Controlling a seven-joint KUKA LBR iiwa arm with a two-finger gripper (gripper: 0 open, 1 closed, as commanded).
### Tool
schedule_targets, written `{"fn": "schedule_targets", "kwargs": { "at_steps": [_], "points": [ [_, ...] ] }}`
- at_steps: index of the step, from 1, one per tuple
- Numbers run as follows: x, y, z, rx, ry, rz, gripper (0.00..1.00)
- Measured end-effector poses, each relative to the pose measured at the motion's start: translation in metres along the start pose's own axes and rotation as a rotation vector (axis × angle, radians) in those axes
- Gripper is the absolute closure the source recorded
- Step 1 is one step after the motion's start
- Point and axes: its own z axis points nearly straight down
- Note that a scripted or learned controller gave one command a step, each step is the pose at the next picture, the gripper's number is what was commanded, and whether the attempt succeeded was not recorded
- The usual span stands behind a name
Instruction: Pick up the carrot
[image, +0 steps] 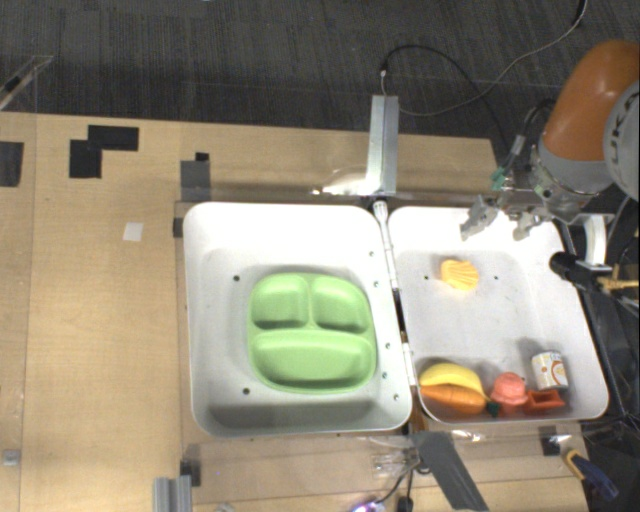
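Observation:
The carrot (457, 400) is an orange piece lying at the near edge of the right bin (520, 290), tucked under a yellow banana (451, 378). My gripper (497, 221) hangs over the far edge of the right bin, well away from the carrot. Its two fingers are spread apart with nothing between them.
A green divided plate (311, 330) fills the middle of the left bin (215, 300). In the right bin lie a yellow ridged piece (460, 274), a pink and red toy (512, 390), and a small can (549, 370). Cables run along the right side.

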Motion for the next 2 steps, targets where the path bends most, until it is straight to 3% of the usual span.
{"fn": "schedule_targets", "kwargs": {
  "at_steps": [1,2],
  "points": [
    [0.006,0.013,-0.058,-0.003,-0.002,-0.166,0.0],
    [0.041,-0.024,0.08,0.001,0.0,-0.066,0.0]
  ]
}}
